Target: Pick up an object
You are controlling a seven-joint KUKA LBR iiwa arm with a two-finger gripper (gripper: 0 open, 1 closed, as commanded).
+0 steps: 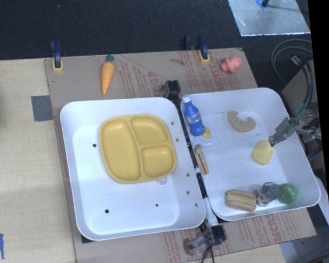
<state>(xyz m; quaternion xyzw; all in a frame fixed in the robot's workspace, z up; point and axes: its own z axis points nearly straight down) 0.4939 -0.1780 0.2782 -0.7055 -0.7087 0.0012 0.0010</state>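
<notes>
One hand [279, 133] low over right bin [231, 100], beside yellow lump [262, 153]

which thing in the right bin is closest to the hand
The pale yellow lump, just below-left of the hand; the bottle, tan curved piece and green ball lie farther off.

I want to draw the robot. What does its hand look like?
The gripper at the right bin's edge looks small, dark grey and metallic, narrowing to a thin pointed tip. Behind it are grey parts and black cables looping beside the bench. It is too small to make out finer details.
</notes>
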